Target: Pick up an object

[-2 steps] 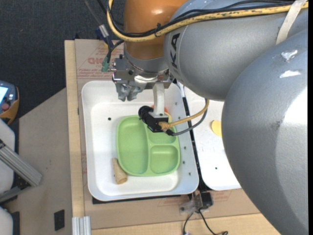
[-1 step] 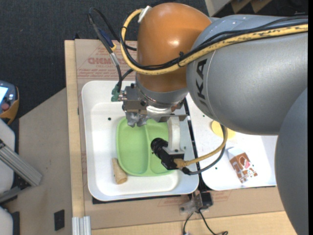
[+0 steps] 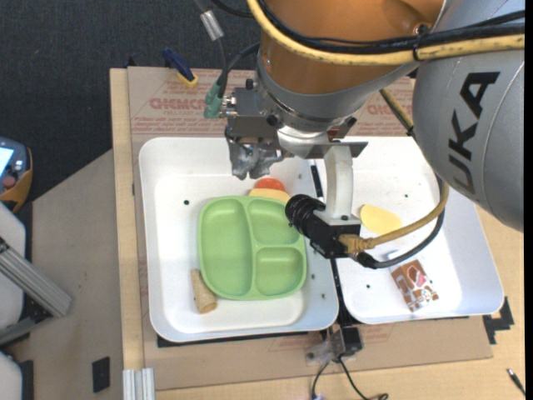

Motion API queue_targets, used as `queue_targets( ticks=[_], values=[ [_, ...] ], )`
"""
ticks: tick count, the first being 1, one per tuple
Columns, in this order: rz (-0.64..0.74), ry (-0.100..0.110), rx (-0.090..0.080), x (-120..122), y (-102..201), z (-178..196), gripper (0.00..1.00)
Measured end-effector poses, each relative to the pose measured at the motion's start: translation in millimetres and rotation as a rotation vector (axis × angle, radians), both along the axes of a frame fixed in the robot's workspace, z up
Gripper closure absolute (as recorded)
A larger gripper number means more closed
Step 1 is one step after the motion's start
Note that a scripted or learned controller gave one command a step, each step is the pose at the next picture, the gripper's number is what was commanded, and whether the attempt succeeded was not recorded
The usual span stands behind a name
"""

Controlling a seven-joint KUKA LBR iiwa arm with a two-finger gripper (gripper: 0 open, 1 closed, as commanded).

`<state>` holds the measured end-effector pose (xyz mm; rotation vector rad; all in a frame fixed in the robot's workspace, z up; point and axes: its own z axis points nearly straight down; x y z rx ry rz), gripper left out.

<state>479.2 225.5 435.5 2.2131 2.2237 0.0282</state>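
Above the left bin, the pincer hangs with a grip I cannot tell, just beside a red-orange piece at the green tray's far rim, likely light, smooth, best nipped across its width.

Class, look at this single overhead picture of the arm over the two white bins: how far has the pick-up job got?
Done: the gripper is over the left bin, beside a red-orange object at the green divided tray's far edge. In hand: nothing visibly lifted. Left: grasp and raise an object; the cork-like piece, yellow piece and brown packet lie untouched.
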Motion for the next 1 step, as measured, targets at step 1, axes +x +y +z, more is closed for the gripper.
queue_targets(
  ticks=[1],
  values=[
    [-0.007,0.01,-0.008,0.3,-26.6,32.2,1.0]
  ],
)
